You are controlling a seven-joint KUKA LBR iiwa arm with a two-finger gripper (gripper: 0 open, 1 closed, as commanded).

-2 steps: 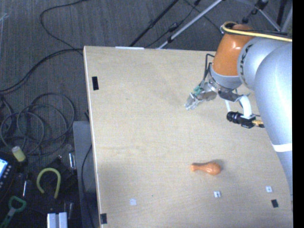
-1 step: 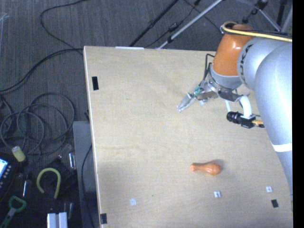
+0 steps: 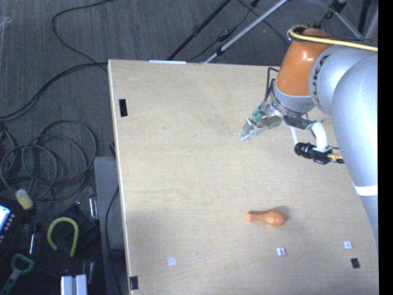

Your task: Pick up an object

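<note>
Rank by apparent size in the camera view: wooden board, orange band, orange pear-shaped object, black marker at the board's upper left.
1. wooden board
2. orange band, though it sits nearer the camera, which inflates it
3. orange pear-shaped object
4. black marker

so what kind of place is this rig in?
Looks like a robotics lab or test cell: a grey arm over a plain wooden bench, loose cables on carpet, and tripod legs behind.
</note>
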